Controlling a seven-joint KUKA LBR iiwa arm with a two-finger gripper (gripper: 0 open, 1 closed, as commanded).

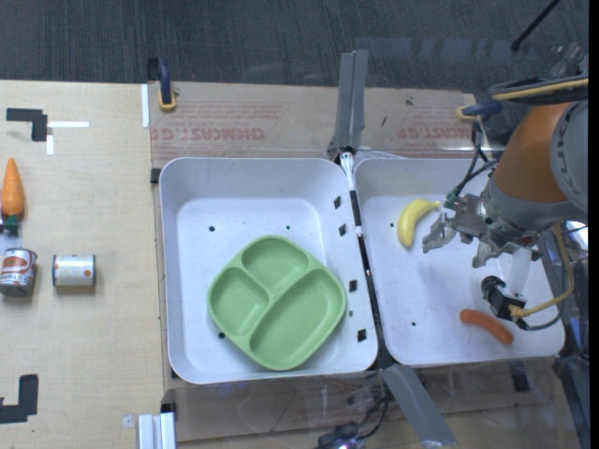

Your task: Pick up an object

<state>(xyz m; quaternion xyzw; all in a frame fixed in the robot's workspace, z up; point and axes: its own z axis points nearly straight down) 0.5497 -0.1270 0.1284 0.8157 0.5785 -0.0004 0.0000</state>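
Green divided plate [277,302] lies low in the left bin [178,251]. Rightward, in the right bin [393,340], the banana [412,219] rests just left of the claw [438,235], whose fingers seem apart, holding nothing. Best to centre over the banana, then descend. An orange sausage [486,325] lies below.

Over on the worktop [94,363], left of the bins — a toy carrot [11,190], upright, and below it two small tins [18,272] [74,273] lying side by side.
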